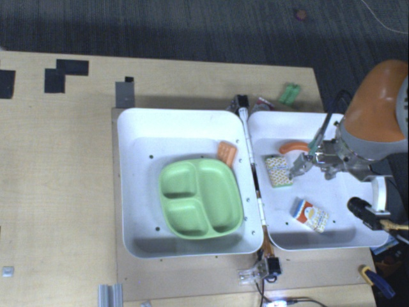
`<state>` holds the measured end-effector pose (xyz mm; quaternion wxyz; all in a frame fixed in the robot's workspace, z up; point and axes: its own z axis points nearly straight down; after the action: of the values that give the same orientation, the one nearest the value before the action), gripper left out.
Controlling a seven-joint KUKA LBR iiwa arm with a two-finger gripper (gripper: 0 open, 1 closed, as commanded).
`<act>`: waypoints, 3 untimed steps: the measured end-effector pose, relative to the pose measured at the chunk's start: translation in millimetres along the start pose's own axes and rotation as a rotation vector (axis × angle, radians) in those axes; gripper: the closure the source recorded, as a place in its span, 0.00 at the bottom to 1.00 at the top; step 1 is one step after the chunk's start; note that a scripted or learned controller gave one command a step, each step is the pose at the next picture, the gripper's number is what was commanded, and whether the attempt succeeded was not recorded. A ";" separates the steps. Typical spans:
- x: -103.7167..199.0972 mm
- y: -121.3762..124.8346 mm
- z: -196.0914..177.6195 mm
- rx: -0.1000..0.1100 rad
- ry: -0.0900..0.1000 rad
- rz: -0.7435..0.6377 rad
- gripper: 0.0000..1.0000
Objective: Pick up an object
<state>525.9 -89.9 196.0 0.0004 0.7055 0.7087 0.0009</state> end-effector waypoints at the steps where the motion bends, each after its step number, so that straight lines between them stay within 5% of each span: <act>1: -1.9 -19.1 105.7 -0.002 -0.001 0.002 0.00; 2: -1.2 -17.5 94.6 -0.006 -0.001 0.001 1.00; 3: -1.2 -17.7 94.7 -0.006 -0.001 0.001 0.00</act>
<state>508.4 -91.1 101.3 0.0027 0.7060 0.7082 0.0027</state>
